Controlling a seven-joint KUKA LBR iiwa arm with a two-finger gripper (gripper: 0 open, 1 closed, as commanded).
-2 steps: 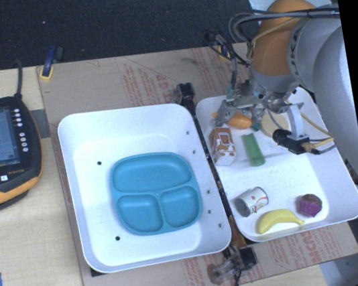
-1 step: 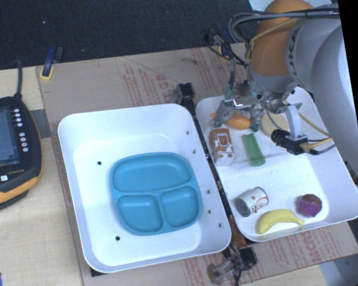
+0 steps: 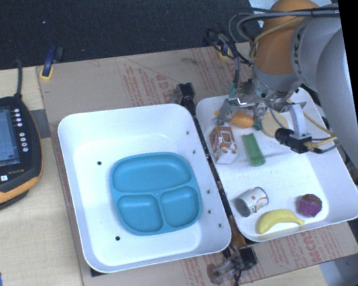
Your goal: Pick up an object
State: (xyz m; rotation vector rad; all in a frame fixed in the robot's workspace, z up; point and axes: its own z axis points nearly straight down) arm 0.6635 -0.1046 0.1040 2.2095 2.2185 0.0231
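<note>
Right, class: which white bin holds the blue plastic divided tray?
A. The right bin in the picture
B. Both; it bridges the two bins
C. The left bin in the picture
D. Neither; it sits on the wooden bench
C: the blue plastic divided tray lies flat inside the left white bin, while the right white bin holds the yellow banana and other small items.

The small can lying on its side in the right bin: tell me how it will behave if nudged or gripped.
Lying on its side, the can will probably roll if pushed, perhaps toward the banana nearby. It looks rigid, and its curved wall may slip between fingers.
</note>
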